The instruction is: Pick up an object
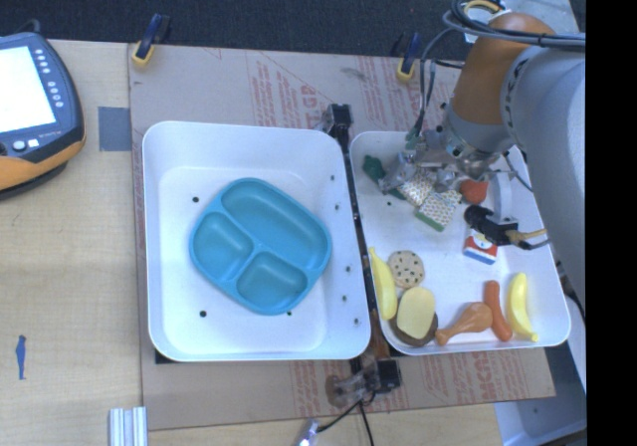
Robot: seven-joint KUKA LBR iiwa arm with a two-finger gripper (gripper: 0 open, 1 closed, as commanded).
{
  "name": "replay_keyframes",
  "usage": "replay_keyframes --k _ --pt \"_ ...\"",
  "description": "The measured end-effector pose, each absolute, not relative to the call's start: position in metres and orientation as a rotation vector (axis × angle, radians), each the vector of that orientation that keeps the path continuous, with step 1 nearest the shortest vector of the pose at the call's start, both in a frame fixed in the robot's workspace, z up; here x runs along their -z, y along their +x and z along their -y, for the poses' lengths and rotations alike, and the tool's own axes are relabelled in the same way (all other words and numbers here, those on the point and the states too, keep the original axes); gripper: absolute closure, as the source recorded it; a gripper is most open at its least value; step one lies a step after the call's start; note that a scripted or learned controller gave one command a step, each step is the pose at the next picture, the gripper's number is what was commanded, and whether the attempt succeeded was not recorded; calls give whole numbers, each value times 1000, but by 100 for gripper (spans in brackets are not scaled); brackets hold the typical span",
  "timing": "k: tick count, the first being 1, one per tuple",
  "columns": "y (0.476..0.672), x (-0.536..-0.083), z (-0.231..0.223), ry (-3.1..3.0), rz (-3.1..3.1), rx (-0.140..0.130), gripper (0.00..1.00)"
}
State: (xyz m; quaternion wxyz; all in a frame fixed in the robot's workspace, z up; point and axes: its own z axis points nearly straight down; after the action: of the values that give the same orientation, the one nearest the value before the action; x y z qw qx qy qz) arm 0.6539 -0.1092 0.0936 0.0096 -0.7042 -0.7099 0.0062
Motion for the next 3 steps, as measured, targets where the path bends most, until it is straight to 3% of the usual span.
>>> replay_keyframes --k 1,2,3 --pt "654 -104 110 -2193 2220 -24 100" --pt "654 -104 110 -2192 2221 -24 0" --pt "657 -142 148 -2219 2224 -1 0"
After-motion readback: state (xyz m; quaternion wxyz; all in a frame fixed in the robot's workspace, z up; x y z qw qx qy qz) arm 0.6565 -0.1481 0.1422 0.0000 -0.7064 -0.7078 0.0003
